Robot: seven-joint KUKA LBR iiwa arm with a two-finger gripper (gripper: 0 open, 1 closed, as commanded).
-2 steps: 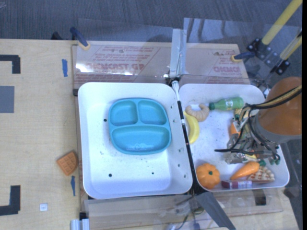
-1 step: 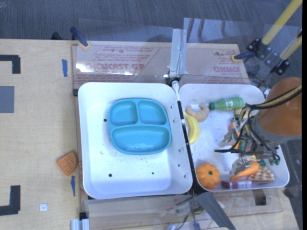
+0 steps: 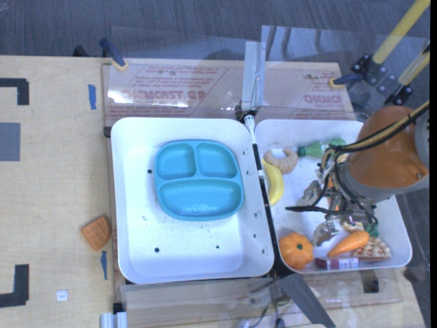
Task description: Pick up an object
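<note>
Orange carrot (image 3: 349, 241) lies just below the jaws (image 3: 332, 209); grip state unclear

A blue three-compartment plate (image 3: 199, 180) lies in the left white bin (image 3: 136, 244), toward its twelve o'clock side. On the wooden surface (image 3: 48, 183), at the bin's eight o'clock, sits a small orange waffle-patterned piece (image 3: 96, 231). Blue tape strips (image 3: 91, 96) mark the surface near the bin's ten o'clock.
</note>
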